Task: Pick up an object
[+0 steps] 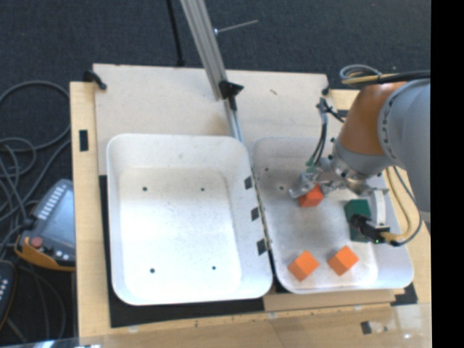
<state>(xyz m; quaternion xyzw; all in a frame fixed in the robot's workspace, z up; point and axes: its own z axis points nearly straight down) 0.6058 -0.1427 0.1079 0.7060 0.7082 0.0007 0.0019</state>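
The right bin is the landmark: a shallow white tray with rounded corners and a speckled, matte floor. Over its upper middle hangs the gripper, its metal fingers closed on an orange block — a small, flat-faced cube, tilted and seemingly lifted off the floor. Above it rises the arm, smooth grey casing with a glossy orange band, reaching in from the bin's right side. Near the bin's front wall lie two more orange cubes, just beside each other but apart. A dark green object sits by the bin's right wall. Left of it — rims touching — lies the left bin, equally white and speckled.
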